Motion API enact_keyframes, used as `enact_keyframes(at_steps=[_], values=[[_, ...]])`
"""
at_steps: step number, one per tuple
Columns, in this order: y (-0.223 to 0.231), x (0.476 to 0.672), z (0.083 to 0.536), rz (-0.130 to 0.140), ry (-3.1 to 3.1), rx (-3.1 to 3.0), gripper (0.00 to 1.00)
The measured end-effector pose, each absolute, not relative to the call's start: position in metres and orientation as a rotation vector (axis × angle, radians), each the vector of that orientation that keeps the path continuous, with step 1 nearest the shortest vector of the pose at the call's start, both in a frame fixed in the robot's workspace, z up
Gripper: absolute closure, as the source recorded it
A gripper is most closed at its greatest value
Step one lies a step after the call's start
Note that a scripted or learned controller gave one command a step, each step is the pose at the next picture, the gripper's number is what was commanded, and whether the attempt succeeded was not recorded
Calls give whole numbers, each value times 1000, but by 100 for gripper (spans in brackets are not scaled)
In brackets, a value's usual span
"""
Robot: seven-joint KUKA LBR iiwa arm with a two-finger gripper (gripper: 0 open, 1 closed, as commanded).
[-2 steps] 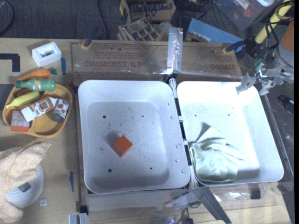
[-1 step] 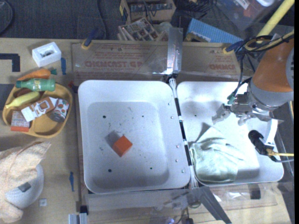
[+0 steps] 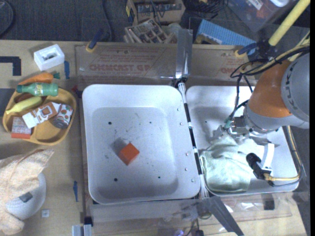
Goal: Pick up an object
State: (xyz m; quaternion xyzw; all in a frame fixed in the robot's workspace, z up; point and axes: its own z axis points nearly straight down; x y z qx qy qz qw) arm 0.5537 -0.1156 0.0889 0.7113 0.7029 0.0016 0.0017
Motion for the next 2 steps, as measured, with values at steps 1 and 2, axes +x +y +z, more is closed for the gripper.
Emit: enact_keyframes(at_steps=[1, 2], values=[[-116, 554, 89, 5, 2206, 2233, 0], [-99, 539, 92, -1, 2237, 2210, 0]])
